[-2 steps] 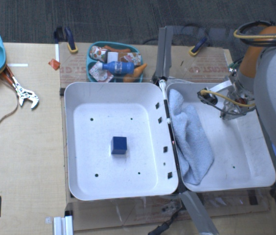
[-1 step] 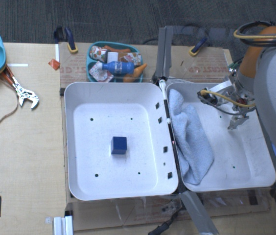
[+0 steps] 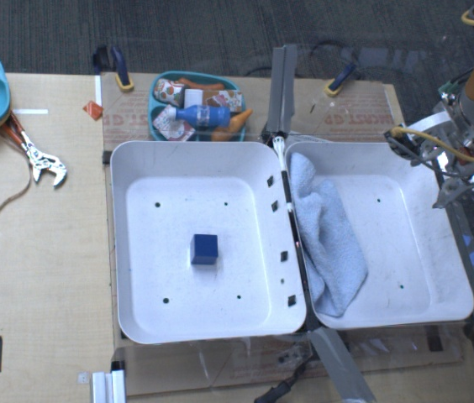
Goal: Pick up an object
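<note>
Down in the left bin (image 3: pixel 136 175) sits a small blue block (image 3: pixel 205 248), near the middle of the floor and a little toward the near wall, touching nothing else. Beside it, the right bin (image 3: pixel 422 225) holds a crumpled pale blue towel (image 3: pixel 329 242) lying along its left wall. Over that bin's far right corner hangs the gripper (image 3: pixel 458 179), well apart from the block; whether it is spread or pressed together cannot be told. Behind the bins stands a small teal tub (image 3: pixel 163 86) of odds and ends.

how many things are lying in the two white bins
2: a blue block near the middle of the left bin, and a pale blue towel along the right bin's left side. The towel could hide something.
</note>
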`<state>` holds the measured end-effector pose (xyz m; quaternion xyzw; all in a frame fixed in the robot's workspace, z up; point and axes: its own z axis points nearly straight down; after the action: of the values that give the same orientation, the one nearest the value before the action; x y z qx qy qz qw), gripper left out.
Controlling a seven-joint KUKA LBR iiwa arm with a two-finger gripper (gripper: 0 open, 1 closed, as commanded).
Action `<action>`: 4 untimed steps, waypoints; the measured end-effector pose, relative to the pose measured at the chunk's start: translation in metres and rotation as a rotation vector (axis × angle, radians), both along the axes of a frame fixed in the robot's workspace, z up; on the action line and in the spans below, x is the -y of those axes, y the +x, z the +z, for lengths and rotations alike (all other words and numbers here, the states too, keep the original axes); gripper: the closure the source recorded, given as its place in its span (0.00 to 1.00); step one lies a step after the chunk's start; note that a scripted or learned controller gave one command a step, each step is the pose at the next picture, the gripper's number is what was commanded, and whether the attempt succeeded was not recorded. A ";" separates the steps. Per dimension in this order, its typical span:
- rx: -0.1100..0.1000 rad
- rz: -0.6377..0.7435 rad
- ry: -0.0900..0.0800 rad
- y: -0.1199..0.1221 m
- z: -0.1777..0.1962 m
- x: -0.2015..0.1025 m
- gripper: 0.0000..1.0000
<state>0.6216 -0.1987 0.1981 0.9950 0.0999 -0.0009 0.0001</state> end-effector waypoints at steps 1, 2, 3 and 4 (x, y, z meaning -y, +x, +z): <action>0.000 0.000 0.000 0.001 0.038 0.024 0.00; 0.000 0.288 0.000 0.016 0.038 0.023 0.00; -0.003 0.290 0.002 0.028 -0.013 0.023 0.00; 0.011 0.254 0.004 -0.009 -0.071 0.018 0.00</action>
<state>0.6129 -0.2171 0.1267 0.9743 0.2251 0.0050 -0.0012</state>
